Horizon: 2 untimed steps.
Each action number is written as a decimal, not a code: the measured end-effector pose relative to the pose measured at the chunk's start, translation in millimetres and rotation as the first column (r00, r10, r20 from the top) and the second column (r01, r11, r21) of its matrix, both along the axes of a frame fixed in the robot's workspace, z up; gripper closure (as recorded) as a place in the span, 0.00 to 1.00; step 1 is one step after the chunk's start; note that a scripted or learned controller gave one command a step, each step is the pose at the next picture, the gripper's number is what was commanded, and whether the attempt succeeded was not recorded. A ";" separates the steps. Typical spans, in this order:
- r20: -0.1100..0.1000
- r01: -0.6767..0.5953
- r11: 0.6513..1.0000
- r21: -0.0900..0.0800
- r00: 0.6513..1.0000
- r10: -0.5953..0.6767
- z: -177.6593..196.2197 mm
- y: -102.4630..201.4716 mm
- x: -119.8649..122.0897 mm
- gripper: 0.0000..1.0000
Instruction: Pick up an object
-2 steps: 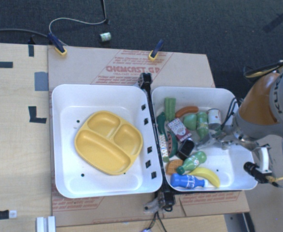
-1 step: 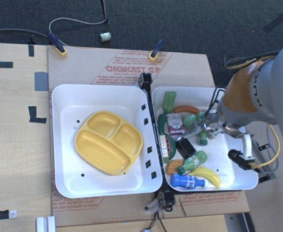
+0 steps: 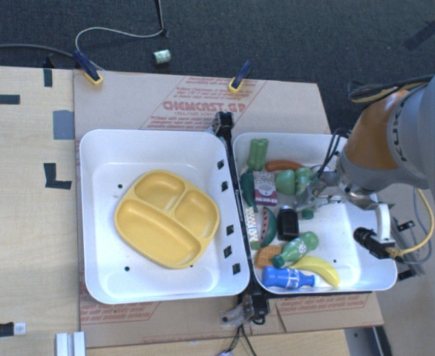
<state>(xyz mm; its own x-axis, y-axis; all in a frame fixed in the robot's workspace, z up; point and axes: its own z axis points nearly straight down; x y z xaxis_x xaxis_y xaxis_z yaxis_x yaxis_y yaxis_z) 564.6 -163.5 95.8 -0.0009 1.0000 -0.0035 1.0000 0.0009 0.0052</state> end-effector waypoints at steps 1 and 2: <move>-0.003 -0.002 1.000 0.003 1.000 0.002 129.9 49.4 33.3 1.00; -0.006 -0.001 1.000 0.004 1.000 0.001 167.2 71.2 -33.5 1.00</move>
